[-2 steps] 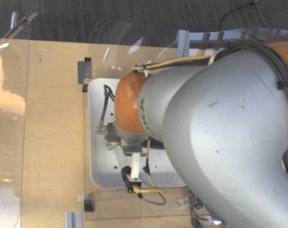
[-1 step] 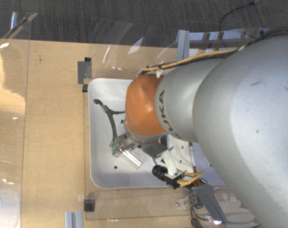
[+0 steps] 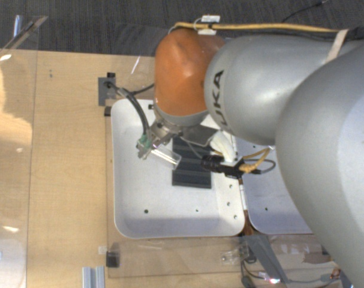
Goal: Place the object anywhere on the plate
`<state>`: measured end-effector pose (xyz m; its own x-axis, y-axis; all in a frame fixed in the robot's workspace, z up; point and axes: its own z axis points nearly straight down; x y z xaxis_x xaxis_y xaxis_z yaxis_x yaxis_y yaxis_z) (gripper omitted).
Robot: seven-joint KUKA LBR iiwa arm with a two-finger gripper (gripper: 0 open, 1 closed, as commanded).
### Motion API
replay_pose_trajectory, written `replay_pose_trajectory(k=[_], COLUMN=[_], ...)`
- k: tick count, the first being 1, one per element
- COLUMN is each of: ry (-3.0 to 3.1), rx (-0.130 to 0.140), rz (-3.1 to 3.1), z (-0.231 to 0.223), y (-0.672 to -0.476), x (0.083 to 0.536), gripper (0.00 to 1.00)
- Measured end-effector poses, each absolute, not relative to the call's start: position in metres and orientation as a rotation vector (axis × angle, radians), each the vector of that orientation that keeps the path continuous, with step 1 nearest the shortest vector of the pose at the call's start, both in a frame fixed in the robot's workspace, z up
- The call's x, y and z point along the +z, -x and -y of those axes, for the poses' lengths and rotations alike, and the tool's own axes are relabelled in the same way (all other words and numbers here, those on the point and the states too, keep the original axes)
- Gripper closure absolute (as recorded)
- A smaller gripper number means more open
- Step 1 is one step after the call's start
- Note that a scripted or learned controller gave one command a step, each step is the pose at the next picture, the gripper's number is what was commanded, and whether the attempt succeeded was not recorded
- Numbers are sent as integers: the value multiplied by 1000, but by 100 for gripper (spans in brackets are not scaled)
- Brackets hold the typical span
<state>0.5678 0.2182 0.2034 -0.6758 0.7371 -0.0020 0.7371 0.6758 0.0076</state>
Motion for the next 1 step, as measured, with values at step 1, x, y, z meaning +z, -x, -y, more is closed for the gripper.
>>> replay_pose_trajectory(k=[1], ry=[-1712], rx=[3], rz=[-2634], z=[-218], y=[-487], x=[141], gripper=[100])
